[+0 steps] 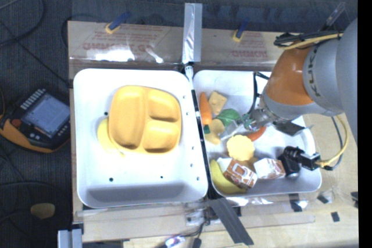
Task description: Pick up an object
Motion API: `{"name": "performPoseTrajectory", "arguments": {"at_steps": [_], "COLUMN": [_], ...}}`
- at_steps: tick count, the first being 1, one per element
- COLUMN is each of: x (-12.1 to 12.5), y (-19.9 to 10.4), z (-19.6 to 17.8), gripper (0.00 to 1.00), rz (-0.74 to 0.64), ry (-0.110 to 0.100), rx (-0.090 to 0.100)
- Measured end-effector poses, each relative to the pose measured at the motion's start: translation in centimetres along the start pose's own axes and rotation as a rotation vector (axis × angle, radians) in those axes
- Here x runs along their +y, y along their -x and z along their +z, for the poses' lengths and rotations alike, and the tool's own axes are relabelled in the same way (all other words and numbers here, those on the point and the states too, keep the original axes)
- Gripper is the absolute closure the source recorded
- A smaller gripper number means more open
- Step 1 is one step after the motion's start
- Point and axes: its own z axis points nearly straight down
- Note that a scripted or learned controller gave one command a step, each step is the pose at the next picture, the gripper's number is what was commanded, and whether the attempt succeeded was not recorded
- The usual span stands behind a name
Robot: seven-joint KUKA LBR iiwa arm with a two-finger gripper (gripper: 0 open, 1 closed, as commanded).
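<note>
From above, the claw (251,122) sits low in the right bin (311,142) among crowded toy food (240,148); I cannot tell its state. Tight packing could make it snag neighbours or slip.

Grey arm (340,75) reaching in from right, orange-banded wrist, end effector (254,120) lowered

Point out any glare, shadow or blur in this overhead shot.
Camera view: glare whitens the clear sheet behind the bins; the left bin looks washed out, its near wall in soft shadow; the arm shades the right bin; overall slightly soft.
</note>
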Motion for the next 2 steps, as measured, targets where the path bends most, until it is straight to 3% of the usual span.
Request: {"name": "performPoseTrajectory", "arguments": {"at_steps": [1,2], "x": [0.1,8.5], "y": [0.0,-3.2], "z": [-0.9,-9.2], "gripper": [1.0,1.0], "rz": [0.001,0.011], "ry": [0.001,-0.014], "rx": [0.002,0.007]}}
